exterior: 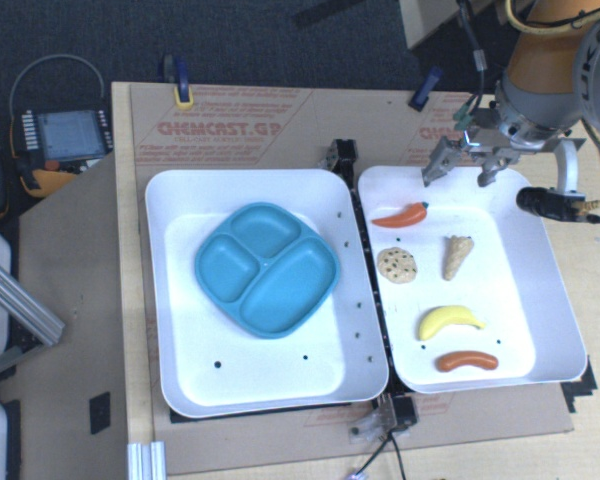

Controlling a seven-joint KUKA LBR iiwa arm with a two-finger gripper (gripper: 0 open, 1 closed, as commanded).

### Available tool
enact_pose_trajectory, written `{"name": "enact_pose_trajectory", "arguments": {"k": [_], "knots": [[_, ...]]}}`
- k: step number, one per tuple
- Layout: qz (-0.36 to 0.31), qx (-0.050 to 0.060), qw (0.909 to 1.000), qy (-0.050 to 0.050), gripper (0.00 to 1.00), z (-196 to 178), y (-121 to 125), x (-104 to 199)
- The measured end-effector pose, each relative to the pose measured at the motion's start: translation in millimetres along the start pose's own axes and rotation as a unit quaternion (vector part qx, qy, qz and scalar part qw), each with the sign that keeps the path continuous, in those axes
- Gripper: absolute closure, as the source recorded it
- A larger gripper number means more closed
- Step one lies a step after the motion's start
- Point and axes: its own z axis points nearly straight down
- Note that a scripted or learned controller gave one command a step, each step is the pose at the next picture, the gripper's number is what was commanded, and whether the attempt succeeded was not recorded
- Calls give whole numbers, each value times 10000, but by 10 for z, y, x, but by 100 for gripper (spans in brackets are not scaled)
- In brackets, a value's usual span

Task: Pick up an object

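Two shallow white bins on bench, arm over far edge of right bin.

Left white bin [170, 298] holds the sectioned blue plastic plate [267, 268]. Right white bin [545, 258] carries, largest first: yellow toy banana [449, 321], red-orange sausage [467, 362] at near edge, red chilli pepper [400, 216], tan wedge-shaped piece [457, 256], round speckled cookie [396, 264]. Grey two-finger gripper [462, 170] hangs above the far rim, fingers spread apart, nothing between them; chilli pepper lies nearest, just below.
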Motion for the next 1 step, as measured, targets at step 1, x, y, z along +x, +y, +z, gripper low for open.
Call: {"name": "enact_pose_trajectory", "arguments": {"k": [1], "knots": [[-12, -73, 10000, -8, 0, -86, 29, 2]]}}
